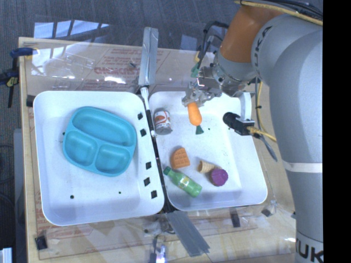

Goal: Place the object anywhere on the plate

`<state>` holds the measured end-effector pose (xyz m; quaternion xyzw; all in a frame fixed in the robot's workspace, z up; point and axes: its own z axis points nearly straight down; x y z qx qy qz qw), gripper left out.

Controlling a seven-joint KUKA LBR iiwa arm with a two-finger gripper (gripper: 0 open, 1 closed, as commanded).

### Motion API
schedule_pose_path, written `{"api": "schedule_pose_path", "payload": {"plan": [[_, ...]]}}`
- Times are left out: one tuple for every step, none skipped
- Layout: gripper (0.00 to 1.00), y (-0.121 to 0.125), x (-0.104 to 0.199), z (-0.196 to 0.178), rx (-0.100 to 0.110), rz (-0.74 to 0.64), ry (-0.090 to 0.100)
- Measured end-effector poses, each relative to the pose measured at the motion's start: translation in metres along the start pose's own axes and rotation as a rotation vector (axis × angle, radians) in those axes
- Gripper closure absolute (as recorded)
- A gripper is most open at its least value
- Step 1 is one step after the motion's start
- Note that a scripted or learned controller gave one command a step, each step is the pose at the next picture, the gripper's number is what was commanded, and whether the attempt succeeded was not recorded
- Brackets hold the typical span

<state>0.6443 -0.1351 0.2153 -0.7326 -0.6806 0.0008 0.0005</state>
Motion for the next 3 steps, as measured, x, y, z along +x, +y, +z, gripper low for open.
{"api": "schedule_pose_path", "payload": {"plan": [[1.00,-0.011,0.092,0.024,0.000,-0.170,0.000],[1.00,-0.050,0.157,0.024,0.001,-0.129,-0.001],[0.00,-0.050,0.156,0.024,0.001,-0.128,-0.001]]}}
